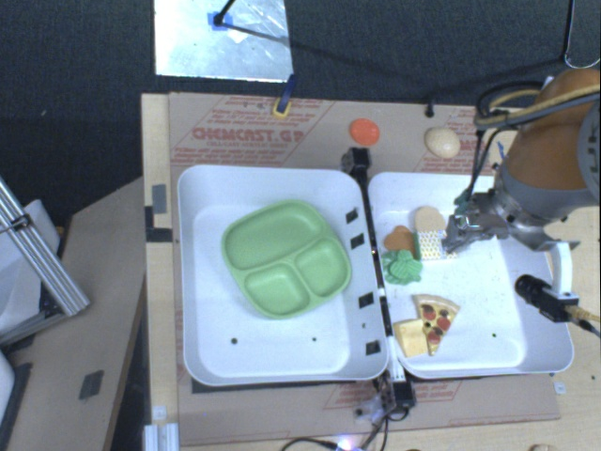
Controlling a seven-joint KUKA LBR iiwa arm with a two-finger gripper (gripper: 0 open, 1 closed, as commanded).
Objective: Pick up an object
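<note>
The arm reaches in from the right, cut off at the frame edge, its claw [454, 234] low over the right bin [488, 346] beside a small pale grated piece [430, 243]; whether it grips anything I cannot tell. Nearby lie a green leafy toy [405, 268] and a pizza slice [435, 318]. A green tray [285, 256] sits in the left bin [202, 346].
</note>
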